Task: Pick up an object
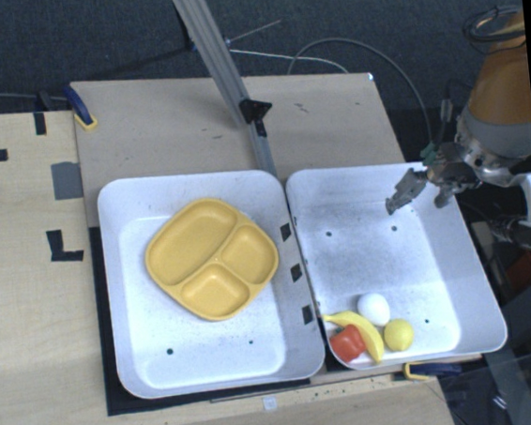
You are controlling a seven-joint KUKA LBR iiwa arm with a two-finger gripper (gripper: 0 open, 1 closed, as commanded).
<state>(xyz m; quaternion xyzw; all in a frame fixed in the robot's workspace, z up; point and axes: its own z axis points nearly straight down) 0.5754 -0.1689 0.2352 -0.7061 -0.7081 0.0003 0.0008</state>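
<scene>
- Here, in the camera view, the arm [500, 107] reaches in from the right and the jaws [418, 188] hang over the upper right part of the right bin [382, 242], near its far right wall.
- The jaws look spread fairly wide, two dark fingers [402, 196] splayed apart with nothing between them, which fits a hand made ready to close on something and not one carrying a load.
- The things worth picking sit well apart from the jaws, bunched in the near corner of the right bin: a white ball [374, 309], a banana [361, 327], a red fruit [348, 342] and a lemon [398, 335].
- They touch or nearly touch one another, the banana curving between the red fruit and the lemon; the bin's floor probably slopes them into that corner.
- That crowding, close to the bin's wall, would likely leave little room for a finger on either side, so a grasp there could slip or nudge a neighbour.
- The left bin [205, 355] holds a yellow tray [212, 258] with three compartments, lying flat and askew, alone.
- Both bins rest side by side on the tabletop [27, 279].
</scene>
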